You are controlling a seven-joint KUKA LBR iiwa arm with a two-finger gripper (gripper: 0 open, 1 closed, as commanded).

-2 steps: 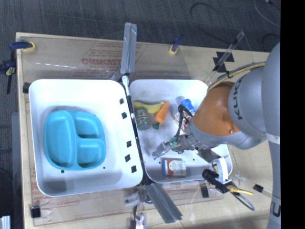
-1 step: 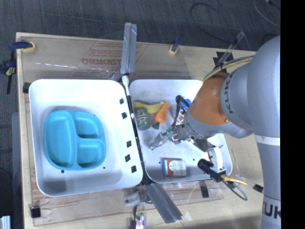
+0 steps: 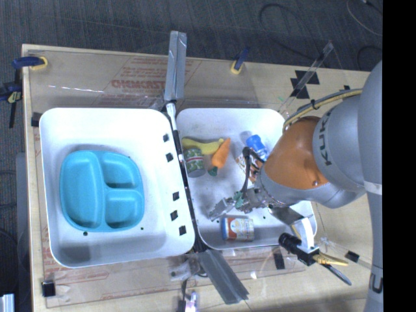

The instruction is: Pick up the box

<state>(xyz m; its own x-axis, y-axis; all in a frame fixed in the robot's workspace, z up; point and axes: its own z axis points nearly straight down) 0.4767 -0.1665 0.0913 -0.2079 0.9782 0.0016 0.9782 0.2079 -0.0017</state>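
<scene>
In the right bin (image 3: 195,125), near its front wall, a small white packet with a blue end and an orange label (image 3: 237,228) lies on its side; it may be the box. My gripper (image 3: 224,205) hangs low over the bin floor just above and to the left of that packet, apart from it. The arm's orange band (image 3: 292,161) and grey wrist cover the bin's right part.
At the back of the right bin lie a green-labelled can (image 3: 194,162), a yellow banana (image 3: 204,147), an orange carrot (image 3: 221,153) and a blue bottle (image 3: 256,144). A light-blue divided plate (image 3: 102,189) sits in the left bin (image 3: 52,125).
</scene>
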